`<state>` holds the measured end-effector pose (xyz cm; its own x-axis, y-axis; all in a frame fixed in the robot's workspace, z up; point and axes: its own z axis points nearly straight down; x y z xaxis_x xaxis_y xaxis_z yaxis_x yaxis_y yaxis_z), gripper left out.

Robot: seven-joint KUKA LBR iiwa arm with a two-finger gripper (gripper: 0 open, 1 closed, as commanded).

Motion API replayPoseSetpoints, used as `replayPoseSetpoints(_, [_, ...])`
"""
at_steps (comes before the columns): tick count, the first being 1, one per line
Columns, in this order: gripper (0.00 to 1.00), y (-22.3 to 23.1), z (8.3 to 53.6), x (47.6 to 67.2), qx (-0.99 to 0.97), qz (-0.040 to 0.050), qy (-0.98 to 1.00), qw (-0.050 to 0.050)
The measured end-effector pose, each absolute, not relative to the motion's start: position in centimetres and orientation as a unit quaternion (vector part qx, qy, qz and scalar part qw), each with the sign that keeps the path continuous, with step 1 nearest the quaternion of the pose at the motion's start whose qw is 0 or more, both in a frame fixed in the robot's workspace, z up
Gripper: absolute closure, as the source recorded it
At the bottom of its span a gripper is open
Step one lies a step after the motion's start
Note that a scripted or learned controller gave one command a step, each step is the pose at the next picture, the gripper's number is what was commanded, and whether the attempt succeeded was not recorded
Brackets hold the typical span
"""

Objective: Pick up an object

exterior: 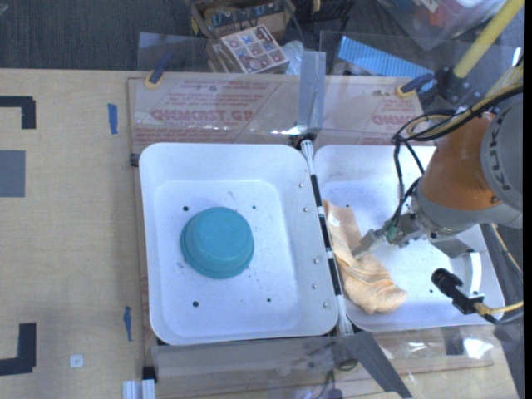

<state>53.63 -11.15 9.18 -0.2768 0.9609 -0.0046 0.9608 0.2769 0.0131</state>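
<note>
Landmark: the right shallow white plastic bin [465,318], which sits on the wooden desk [66,223] beside its twin.
Arm: the grey KUKA arm with the orange band [461,173] leans over the right bin from its right side.
Gripper: the two-finger gripper [371,238] is low inside the right bin, its tip at the upper part of the cloth.
Jaws: whether they are open or closed cannot be told; the tip is small and blurred.
Target, by judgement: the crumpled tan cloth [366,277], lying along the right bin's left wall, flat on the floor.
Other object: the round teal plastic bowl [218,241], upside down in the left shallow white bin [158,181], well apart from the right bin.
Progress: approach done; contact looks made or near.
Left: a secure grip and the lift; nothing is raised yet.
</note>
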Motion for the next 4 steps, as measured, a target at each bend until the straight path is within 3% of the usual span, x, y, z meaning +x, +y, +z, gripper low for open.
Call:
replayPoseSetpoints(1, [0.00,-10.2,9.2,48.5,0.628,0.0051,0.778,0.008])
replayPoseSetpoints(2, [0.00,-11.0,9.2,58.5,0.760,0.0046,0.650,0.006])
replayPoseSetpoints(3, [0.00,-18.8,12.3,58.3,0.751,-0.0002,0.660,0.001])
replayPoseSetpoints(4, [0.00,-13.3,9.0,61.3,0.737,0.0026,0.676,0.004])
